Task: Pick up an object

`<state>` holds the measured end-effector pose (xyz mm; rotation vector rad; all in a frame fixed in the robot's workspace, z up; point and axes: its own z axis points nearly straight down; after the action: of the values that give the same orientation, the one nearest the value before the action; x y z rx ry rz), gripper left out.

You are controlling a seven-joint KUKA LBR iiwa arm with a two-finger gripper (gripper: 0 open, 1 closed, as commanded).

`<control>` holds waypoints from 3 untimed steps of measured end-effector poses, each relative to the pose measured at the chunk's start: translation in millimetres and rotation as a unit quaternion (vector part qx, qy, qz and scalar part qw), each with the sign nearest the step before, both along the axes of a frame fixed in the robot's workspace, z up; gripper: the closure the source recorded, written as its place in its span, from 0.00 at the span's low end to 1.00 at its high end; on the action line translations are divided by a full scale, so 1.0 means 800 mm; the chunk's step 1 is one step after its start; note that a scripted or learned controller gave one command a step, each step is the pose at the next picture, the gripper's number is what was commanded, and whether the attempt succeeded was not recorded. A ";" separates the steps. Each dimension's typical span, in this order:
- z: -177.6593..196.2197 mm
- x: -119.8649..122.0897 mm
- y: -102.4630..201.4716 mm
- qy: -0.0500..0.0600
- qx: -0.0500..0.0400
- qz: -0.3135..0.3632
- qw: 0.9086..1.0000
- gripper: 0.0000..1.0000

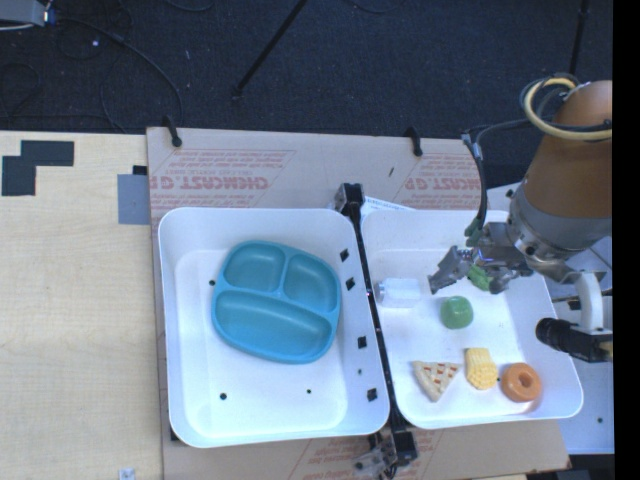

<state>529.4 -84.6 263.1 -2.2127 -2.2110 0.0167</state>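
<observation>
Above round green ball [457, 312], metal jaws [470, 271] spread open, gripping nothing, glossy white bin [560, 368]

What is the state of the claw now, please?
Claw: open, holding nothing, above the green ball in the right bin.

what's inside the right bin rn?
Right bin holds a green ball, waffle wedge, corn piece and orange donut. The hand covers the floor beneath it.

Grey arm [560, 218] with orange band, looped yellow cable, dark metal gripper [470, 270].
</observation>
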 end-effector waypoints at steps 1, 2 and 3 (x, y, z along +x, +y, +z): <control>0.006 0.002 0.000 -0.005 0.000 0.001 1.000 0.00; -0.059 0.004 -0.011 -0.002 0.000 0.000 1.000 0.00; -0.126 -0.009 -0.009 -0.002 0.000 0.000 1.000 0.00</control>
<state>522.0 -92.0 162.4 -2.2134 -2.2138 0.0110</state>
